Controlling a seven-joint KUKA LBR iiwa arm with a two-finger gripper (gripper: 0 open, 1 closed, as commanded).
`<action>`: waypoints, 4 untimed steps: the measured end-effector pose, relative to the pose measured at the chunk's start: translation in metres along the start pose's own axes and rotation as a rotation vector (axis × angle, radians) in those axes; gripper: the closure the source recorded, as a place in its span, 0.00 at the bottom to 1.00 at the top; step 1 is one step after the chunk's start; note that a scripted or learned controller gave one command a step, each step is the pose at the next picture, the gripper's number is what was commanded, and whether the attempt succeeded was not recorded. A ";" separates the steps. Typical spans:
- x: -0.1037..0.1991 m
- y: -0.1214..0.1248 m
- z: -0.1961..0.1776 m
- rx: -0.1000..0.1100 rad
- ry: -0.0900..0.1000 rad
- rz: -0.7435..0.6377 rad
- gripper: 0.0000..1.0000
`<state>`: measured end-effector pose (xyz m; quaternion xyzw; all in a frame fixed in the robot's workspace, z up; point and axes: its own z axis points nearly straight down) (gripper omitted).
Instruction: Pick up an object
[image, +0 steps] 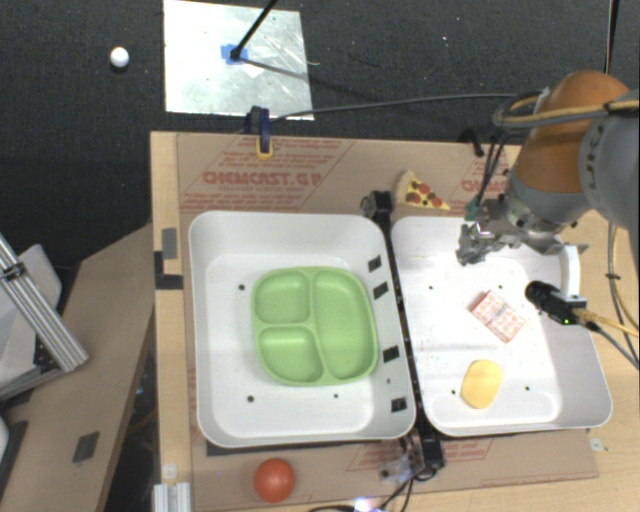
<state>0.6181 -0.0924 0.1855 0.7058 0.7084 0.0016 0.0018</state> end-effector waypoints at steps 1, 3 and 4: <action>0.000 0.000 -0.065 -0.004 0.000 -0.001 1.00; 0.094 -0.026 -0.054 0.004 0.002 -0.005 1.00; 0.148 -0.032 -0.058 0.003 0.002 -0.006 1.00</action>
